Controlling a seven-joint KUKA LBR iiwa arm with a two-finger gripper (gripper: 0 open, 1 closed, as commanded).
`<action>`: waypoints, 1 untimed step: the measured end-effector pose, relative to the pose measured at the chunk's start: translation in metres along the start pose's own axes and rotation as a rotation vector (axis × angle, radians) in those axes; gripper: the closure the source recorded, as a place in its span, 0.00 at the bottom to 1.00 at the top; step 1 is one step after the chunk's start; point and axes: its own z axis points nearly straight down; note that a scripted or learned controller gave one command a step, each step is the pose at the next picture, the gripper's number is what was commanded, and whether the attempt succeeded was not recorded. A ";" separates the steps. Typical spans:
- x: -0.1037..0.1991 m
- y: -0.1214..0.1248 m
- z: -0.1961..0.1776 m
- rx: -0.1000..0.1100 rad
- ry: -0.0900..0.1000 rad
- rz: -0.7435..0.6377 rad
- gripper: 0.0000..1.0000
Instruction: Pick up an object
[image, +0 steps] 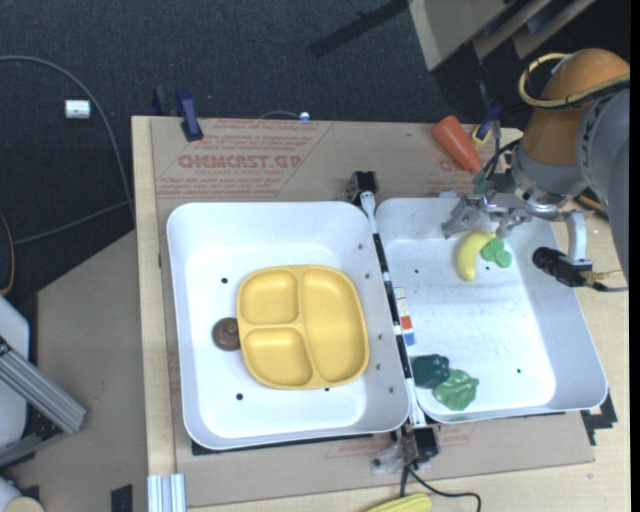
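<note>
Your hand hovers over the banana; I cannot tell its grip, so lifting remains

This is a robotics lab or test bench, not a home. A cardboard sheet printed with red lettering covers the bench under two shallow white bins, held down by a blue clamp. Loose cables trail over dark carpet, and an aluminium rail stands at the left.
</note>
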 end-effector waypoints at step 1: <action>0.022 -0.017 0.034 0.006 0.004 -0.002 0.00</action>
